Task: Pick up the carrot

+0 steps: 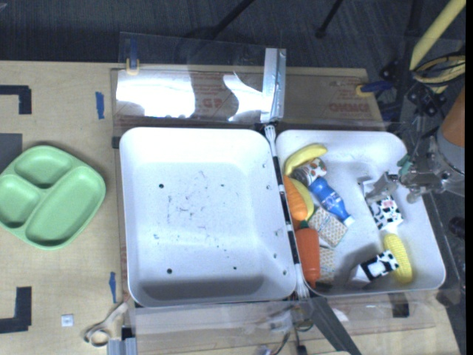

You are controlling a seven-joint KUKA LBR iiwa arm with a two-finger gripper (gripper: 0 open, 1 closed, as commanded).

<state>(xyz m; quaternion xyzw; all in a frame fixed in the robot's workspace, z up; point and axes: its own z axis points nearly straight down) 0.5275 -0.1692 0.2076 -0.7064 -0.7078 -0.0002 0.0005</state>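
The carrot (299, 203), orange with a green top end, lies along the left wall of the right bin (429, 220), just below a yellow banana (305, 156). My gripper (380, 188) hangs over the right half of the same bin, well to the right of the carrot and apart from it. It sits just above a black-and-white cow-patterned toy (386, 214). Nothing shows in its grasp.
A darker orange-red long piece (308, 252) lies right below the carrot. A blue bottle (329, 199) and a waffle-patterned piece (327, 228) press against the carrot's right side. Yellow corn (400, 256) lies near the bin's front right. The left bin (148, 154) adjoins; a green divided plate (49, 196) sits far left.
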